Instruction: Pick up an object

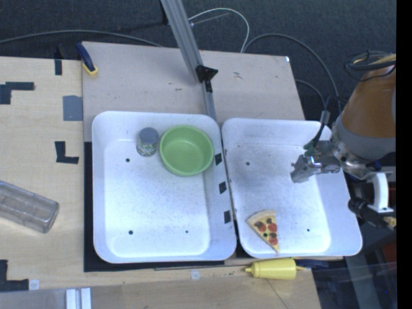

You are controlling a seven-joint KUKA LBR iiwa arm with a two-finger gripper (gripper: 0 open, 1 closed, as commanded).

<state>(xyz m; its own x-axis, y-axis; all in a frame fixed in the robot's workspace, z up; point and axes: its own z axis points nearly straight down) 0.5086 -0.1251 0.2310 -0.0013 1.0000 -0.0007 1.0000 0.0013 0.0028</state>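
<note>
A toy pizza slice (264,228) lies near the front of the right bin (257,140). A green bowl (186,150) and a small grey-lidded jar (147,141) stand at the back of the left bin (109,192). My gripper (302,170) hangs over the right side of the right bin, above and to the right of the pizza slice. Nothing shows between its fingers.
A yellow bottle (273,269) lies on the bench just in front of the right bin. A clear plastic container (26,206) lies at the far left. A slanted metal pole (187,37) stands behind the bins, with cables near it.
</note>
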